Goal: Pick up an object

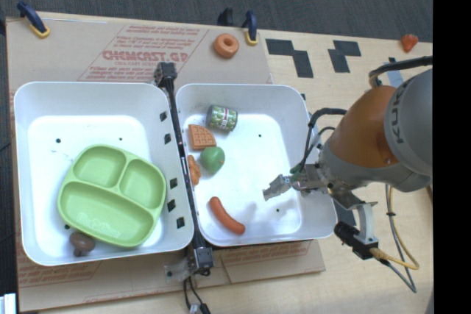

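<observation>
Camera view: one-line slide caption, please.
End effector over the right bin near a sausage, can and waffle; green tray in the left bin.

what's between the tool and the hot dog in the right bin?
Nothing: in the camera view, only bare white bin floor lies between the tool and the hot dog. The green ball lies up-left, off that line.

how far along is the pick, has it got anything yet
Done: the gripper is down inside the right bin. In hand: nothing shows between its fingers. Left: closing on something. The sausage, green ball, waffle and can all lie on the bin floor.
</observation>
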You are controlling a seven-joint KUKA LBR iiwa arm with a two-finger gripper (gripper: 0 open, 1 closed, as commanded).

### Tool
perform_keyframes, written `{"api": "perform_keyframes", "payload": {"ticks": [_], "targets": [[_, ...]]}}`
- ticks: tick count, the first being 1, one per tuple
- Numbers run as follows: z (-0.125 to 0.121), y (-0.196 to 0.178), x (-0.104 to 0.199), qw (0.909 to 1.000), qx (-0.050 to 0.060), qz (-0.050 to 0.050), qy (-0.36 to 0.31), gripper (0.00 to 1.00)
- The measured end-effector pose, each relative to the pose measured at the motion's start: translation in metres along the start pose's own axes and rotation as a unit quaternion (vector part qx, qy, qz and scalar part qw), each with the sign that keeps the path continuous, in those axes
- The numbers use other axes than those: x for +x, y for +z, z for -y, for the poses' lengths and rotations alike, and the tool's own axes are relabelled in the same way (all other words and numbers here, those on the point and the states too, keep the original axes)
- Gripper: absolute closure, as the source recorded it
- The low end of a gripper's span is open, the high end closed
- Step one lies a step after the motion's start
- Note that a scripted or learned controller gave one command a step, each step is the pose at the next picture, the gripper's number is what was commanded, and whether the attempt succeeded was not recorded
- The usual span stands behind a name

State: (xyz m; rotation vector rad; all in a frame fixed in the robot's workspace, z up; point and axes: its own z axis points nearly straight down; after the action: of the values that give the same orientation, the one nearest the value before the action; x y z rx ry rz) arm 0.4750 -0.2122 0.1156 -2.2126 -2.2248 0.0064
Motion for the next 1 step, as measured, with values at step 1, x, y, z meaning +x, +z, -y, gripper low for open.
{"api": "perform_keyframes", "payload": {"ticks": [1], "targets": [[-0.1093, 0.0119, 0.0015, 1.0000, -0.002, -0.001, 0.000, 0.00]]}}
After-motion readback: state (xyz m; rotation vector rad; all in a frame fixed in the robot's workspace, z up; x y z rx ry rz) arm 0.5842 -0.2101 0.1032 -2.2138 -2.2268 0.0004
